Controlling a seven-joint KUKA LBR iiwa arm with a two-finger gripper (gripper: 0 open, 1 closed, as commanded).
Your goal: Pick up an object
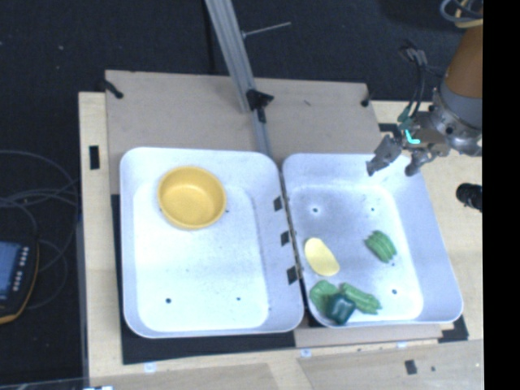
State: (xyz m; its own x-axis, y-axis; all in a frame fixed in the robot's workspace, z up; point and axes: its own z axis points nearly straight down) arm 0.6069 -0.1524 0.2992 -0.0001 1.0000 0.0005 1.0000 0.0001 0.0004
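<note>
The right bin (406, 210) holds a pale yellow oval piece (321, 257), a small green piece (380, 245) toward its right side, and a cluster of green pieces (344, 299) at its near edge. My gripper (396, 162) hangs over the far right corner of that bin, its two fingers spread apart with nothing between them. It is well away from all the pieces. A yellow bowl (192, 197) sits in the far part of the left bin (203, 299).
A slanted metal post (236, 51) rises behind the bins, ending near the divider between them. The arm's orange band (465, 67) and cables stand at the right. A handheld pendant (15, 275) lies at the far left off the bench.
</note>
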